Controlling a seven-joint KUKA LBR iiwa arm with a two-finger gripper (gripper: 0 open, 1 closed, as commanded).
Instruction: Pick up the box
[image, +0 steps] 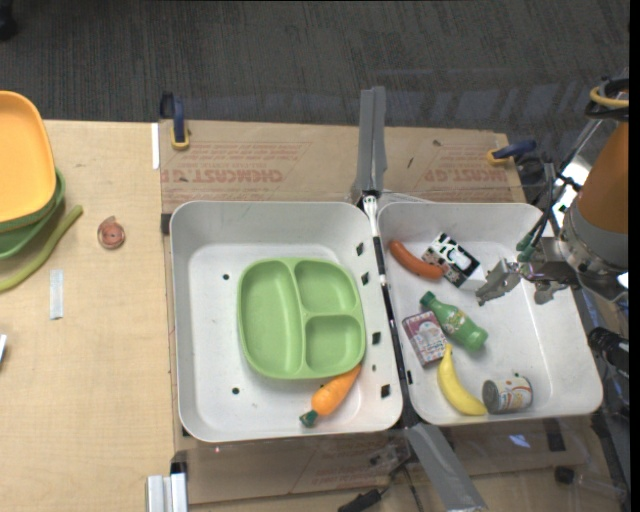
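Currently, my gripper (520, 278) hung over the right bin (570, 395), near its right wall, with both fingers spread and nothing between them. The box (425, 337), a small pink-red carton, lay flat on the bin floor toward the bin's left wall, well apart from my fingertips. From the gripper, the box lay to the camera view's left and somewhat lower in frame. Its long axis ran roughly top to bottom in view, tilted slightly. A green bottle (455, 320) sat just beside the box on the gripper's side, and a banana (456, 386) lay just below. I judged that the approach must clear the bottle, with jaws set across the short sides.
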